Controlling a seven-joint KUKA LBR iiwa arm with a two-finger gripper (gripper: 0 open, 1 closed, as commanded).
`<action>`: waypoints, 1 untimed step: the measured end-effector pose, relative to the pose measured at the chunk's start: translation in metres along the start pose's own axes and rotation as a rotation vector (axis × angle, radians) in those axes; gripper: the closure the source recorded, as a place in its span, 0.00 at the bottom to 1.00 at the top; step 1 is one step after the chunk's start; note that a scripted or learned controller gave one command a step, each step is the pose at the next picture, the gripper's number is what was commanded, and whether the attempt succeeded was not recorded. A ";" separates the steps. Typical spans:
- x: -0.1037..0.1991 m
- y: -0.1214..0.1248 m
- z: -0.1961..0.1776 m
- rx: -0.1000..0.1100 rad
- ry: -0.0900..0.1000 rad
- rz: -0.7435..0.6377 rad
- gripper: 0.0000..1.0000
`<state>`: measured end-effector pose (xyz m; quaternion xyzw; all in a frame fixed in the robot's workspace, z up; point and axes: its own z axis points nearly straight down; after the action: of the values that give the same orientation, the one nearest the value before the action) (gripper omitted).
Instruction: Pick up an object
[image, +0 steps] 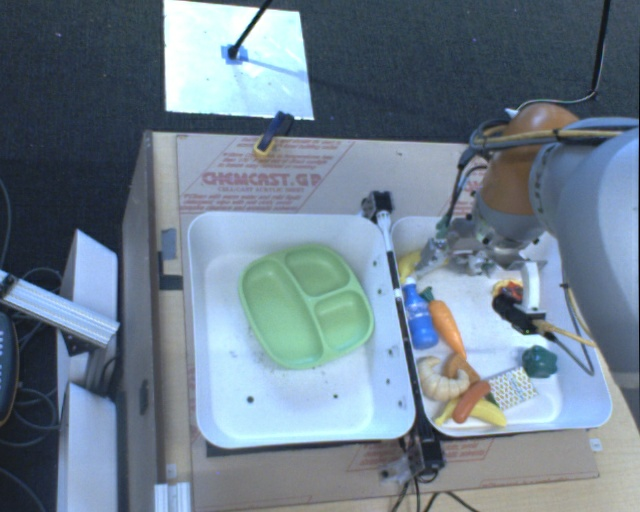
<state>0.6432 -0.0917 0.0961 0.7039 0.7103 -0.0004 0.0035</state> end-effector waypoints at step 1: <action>-0.003 0.019 0.008 0.043 -0.004 0.004 0.00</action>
<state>0.6625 -0.0943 0.0886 0.7054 0.7086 -0.0173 -0.0102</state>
